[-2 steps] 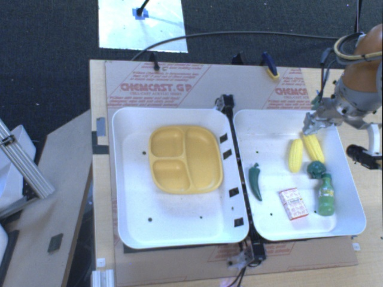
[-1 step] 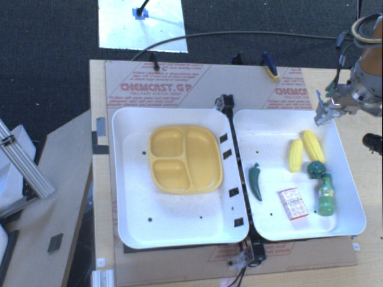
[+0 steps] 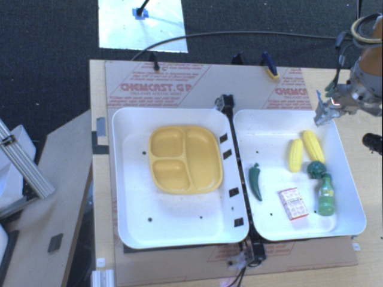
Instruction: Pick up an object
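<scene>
The right bin [image 3: 269, 124] holds two yellow corn cobs [image 3: 296, 155] [image 3: 313, 145], a green pepper [image 3: 255, 182], a green bottle [image 3: 325, 196] with a dark green piece [image 3: 316, 170] above it, and a small red and white box [image 3: 293, 203]. My gripper [image 3: 324, 113] hangs over the bin's far right corner, above and a little right of the corn cobs, with nothing seen in it. In the left bin [image 3: 131, 160] a yellow divided plate [image 3: 185, 159] lies flat.
A black clamp strip [image 3: 232, 160] joins the two bins down the middle. A blue clip [image 3: 271, 66] and cables lie on the board behind the bins. An aluminium bar [image 3: 24, 166] stands at the far left.
</scene>
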Action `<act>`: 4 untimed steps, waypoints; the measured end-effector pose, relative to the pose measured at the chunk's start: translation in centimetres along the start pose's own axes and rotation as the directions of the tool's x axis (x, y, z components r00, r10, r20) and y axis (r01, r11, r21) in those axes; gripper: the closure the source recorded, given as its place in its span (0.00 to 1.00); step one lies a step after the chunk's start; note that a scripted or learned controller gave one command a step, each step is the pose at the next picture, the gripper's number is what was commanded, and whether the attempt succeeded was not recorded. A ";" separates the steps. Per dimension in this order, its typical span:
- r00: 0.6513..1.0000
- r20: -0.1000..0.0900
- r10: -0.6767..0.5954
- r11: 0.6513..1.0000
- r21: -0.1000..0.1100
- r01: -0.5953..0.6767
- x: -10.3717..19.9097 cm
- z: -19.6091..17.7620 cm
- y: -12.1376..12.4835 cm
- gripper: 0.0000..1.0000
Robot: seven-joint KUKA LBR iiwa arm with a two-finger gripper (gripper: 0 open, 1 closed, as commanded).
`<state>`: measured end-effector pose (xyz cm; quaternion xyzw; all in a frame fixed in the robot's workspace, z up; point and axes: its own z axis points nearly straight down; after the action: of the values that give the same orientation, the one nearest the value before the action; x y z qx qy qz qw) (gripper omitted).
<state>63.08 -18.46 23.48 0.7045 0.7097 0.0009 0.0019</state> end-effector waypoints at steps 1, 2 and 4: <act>1.000 -0.002 -0.001 1.000 0.003 0.001 5.2 -0.9 -1.5 1.00; 1.000 -0.002 -0.002 1.000 0.004 0.002 10.2 0.1 -2.2 1.00; 1.000 -0.004 -0.002 1.000 0.004 0.002 19.6 -1.1 -5.3 1.00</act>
<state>57.66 1.14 24.54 0.7037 0.7105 0.0006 -0.0010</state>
